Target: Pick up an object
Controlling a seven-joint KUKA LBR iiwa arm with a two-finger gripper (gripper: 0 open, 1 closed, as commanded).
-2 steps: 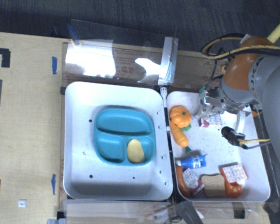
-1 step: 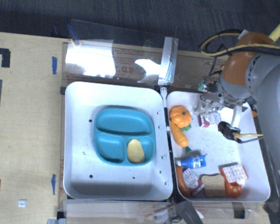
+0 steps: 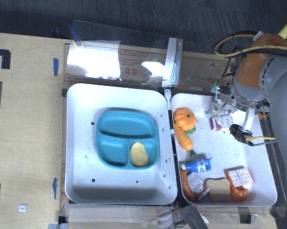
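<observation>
The left bin [image 3: 78, 131] holds a blue tray [image 3: 128, 122] set square in its middle. A yellow lump [image 3: 139, 154] lies in the tray's lower right compartment, where the walls cup it so it cannot roll. All of that is well apart from the gripper [image 3: 222, 112], so I judge it out of play for this try.

Across the divide, the right bin [image 3: 219, 152] carries the clutter. A pumpkin [image 3: 185, 118] sits near its left wall, with a carrot [image 3: 184, 138] touching it just below. Crowded against that side and against each other, I think both would be awkward to close on. Lower down lies a blue packet [image 3: 199, 166]. Below it, a red-and-white wrapper [image 3: 195, 182] and a brown slab [image 3: 220, 190] lie side by side along the near wall, touching or nearly so.

Further right, the gripper hangs over the bin's upper part, pointing down at a small pink packet [image 3: 222, 122] that lies on bare floor, apart from the rest. I take that packet for the task's thing. It has room all round, which is likely why the program aimed there. From this slant I cannot tell how far the gripper is open, or whether it has hold of the packet or merely stands over it.

Farthest right, an orange pack [image 3: 240, 179] lies against the slab's end in the lower corner.
</observation>
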